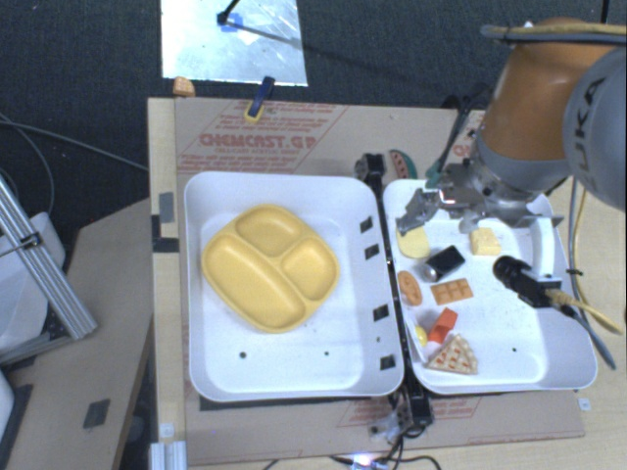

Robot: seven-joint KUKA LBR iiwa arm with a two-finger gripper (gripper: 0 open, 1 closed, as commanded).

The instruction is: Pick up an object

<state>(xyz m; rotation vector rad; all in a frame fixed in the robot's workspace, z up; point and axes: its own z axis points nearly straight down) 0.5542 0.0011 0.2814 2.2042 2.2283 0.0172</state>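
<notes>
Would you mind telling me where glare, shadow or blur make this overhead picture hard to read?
In the camera view, the shiny sheet above the bench glares bright; the orange band of the arm looks soft and blurred; the gripper is dark and indistinct over the right bin; the yellow tray in the left bin is evenly lit with faint shadows.

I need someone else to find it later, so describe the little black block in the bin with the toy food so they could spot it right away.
Look at the right bin of the two white bins, the one under the arm. Near its middle lies the black block, tilted, between a pale yellow piece and an orange waffle square. It is the only small flat black thing among the coloured toy foods.
</notes>
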